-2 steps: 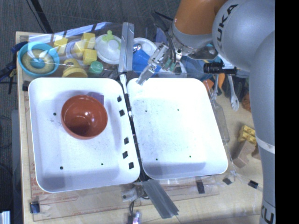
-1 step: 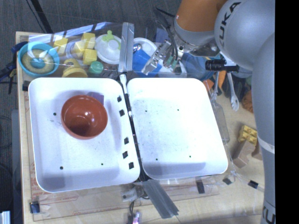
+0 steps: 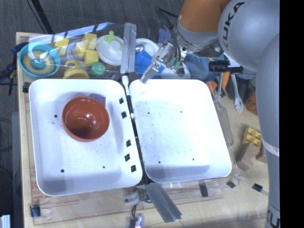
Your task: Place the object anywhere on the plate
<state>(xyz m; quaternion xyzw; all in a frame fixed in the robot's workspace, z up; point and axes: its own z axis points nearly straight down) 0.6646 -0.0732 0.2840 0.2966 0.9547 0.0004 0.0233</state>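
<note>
- Sitting in the left bin, toward its far-left part: the plate, round, red-brown and glossy, deep enough to pass for a bowl.
- Shows a darker hollow in the middle and a lighter sheen along the near rim; stands upright, mouth up, apart from the bin's walls.
- Touches or overlaps a small grey-purple patch at its far-right rim; too little on show to tell what that is.
- Hangs over the far-left corner of the right bin: the gripper, slanting down and to the left from the grey arm with its orange band.
- Cannot tell whether the gripper is open or closed, nor whether anything is in it; blue clutter behind blurs its outline.
- Lies well apart from the gripper, across the divide between the bins, to the gripper's left and nearer the camera.
- Beyond both bins, a row of yellow blocks and a teal ring.
</note>
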